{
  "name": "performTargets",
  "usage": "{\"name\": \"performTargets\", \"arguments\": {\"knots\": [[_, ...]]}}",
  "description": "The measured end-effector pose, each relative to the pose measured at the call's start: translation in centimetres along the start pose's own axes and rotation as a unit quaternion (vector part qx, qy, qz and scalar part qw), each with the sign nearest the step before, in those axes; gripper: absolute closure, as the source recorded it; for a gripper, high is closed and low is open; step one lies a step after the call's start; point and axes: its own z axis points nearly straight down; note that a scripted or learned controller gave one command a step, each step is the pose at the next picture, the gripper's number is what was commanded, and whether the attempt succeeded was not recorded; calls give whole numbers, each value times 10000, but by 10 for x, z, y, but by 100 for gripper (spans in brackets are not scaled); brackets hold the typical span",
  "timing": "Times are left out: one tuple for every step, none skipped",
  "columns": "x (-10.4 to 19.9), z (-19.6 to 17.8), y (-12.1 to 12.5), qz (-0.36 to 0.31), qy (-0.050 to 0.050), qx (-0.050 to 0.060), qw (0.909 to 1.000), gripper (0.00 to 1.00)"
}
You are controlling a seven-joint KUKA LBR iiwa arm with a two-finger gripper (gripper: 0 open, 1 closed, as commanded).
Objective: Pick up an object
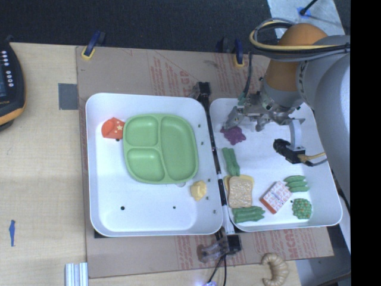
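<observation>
Two fingers (245, 121) beside purple grapes (234, 135)

- A pale wooden bench (41, 177) fills the scene from nine o'clock to six.
- A brown cardboard sheet (149, 70) with faint red print lies at its centre.
- Blue clamps pin the sheet at eleven o'clock (90, 45) and at one (239, 52).
- Dark carpeted floor (149, 8) runs along twelve o'clock.
- A black and orange control pendant (9, 82) rests at nine o'clock.
</observation>
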Motion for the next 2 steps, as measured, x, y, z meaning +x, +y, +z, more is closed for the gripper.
{"name": "performTargets", "arguments": {"knots": [[-3,11,0,20,-2,-13,10000,0],[-3,0,0,7,0,-4,10000,100]]}}
